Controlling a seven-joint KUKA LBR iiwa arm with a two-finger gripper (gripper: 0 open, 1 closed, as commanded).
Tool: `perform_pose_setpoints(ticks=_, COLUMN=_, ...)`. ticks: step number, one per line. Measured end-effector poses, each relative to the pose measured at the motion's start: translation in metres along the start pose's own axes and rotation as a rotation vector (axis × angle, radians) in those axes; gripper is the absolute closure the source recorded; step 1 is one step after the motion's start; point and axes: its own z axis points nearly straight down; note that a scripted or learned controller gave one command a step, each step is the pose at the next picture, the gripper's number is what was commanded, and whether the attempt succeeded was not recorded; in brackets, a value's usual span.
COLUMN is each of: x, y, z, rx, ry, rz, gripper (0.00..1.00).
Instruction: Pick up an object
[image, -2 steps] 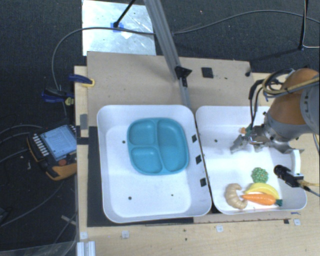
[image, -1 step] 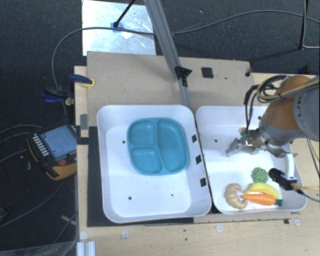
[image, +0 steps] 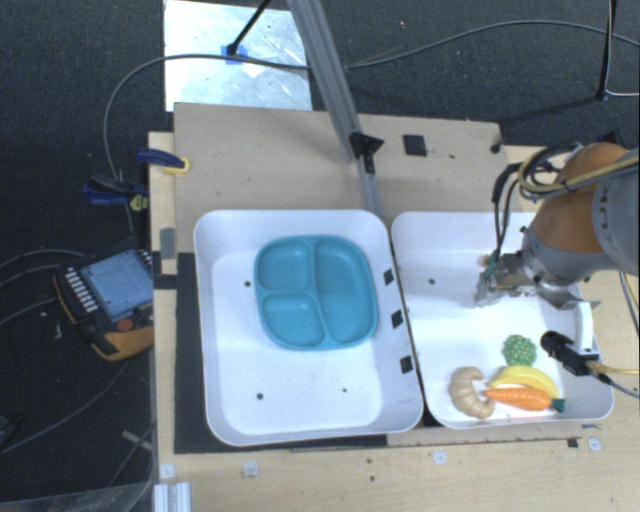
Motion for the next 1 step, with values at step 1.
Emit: perform_pose_setpoints(ticks=1, x=-0.0013, y=0.0062, z=-0.0637, rx=0.004, ry=0.000, rz=-0.004, gripper=1.00)
